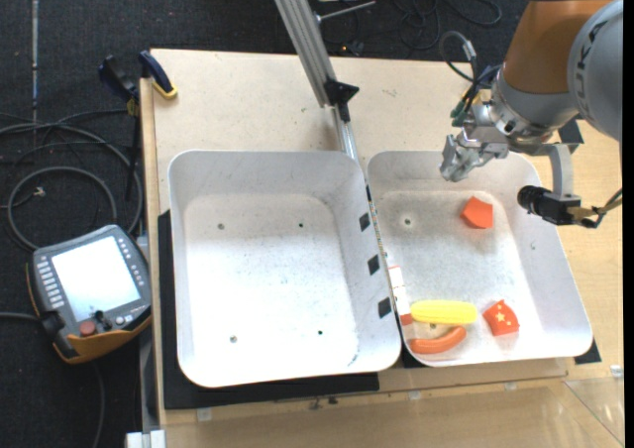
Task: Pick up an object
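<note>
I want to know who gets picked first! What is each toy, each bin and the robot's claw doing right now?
gripper: over the right bin's far edge, holding nothing.
orange block: lying loose in the right bin, near the gripper.
yellow piece: lying at the near edge, resting on the curved orange piece.
red block: loose, beside them.
left bin: flat on the bench.
</note>
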